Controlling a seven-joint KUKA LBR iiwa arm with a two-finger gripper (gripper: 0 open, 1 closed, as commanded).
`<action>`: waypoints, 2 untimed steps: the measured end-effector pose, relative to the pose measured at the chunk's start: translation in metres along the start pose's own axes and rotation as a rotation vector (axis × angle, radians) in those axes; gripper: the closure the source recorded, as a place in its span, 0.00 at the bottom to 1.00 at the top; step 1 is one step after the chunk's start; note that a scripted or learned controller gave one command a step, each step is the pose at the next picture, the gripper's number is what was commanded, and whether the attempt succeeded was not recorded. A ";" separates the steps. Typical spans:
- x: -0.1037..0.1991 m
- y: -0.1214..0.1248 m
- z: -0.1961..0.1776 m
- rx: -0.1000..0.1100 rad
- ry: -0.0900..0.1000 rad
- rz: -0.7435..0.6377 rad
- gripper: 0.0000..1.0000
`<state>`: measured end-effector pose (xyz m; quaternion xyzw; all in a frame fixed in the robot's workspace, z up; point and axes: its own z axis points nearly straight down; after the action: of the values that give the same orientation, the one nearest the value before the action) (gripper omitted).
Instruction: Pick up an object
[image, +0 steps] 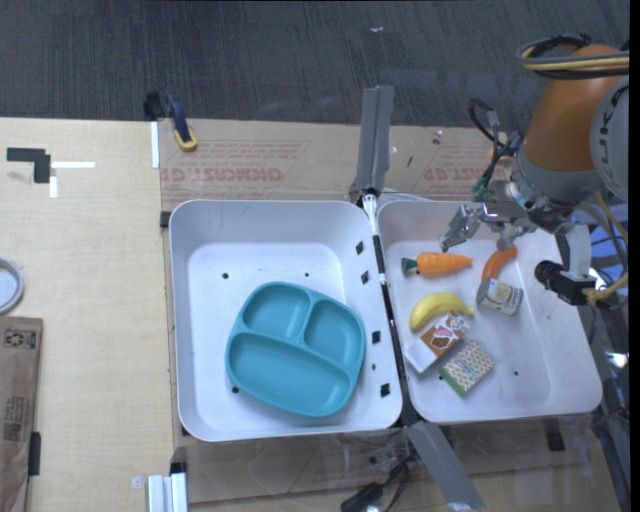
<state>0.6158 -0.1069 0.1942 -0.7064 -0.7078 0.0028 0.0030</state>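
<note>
Nearest the lens: teal divided plate lying flat in left bin, tilted across the floor, untouched. Right of the divider, right bin held the loose items: green-patterned packet at the front, touching a red-and-white snack box, yellow banana just behind that, orange carrot with green top farther back, small silver carton to the right, a second orange piece leaning above it. All items resting on the bin floor, none lifted; pick judged not yet made, with approach, closing and lift all remaining. Gripper poised at the back of the right bin, above and just behind the carrot and the second orange piece, fingers spread apart with nothing between them, one tip toward the carrot, the other toward the orange piece. Wrist pitched down from the right, orange band above it, grey arm entering at the upper right corner. Likely target either orange item, though not certain from this angle.
</note>
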 end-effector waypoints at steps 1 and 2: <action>0.010 0.011 0.106 -0.004 0.000 -0.001 0.00; -0.002 -0.063 0.107 -0.001 0.001 0.005 0.00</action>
<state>0.5523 -0.1087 0.0879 -0.7082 -0.7060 0.0020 0.0028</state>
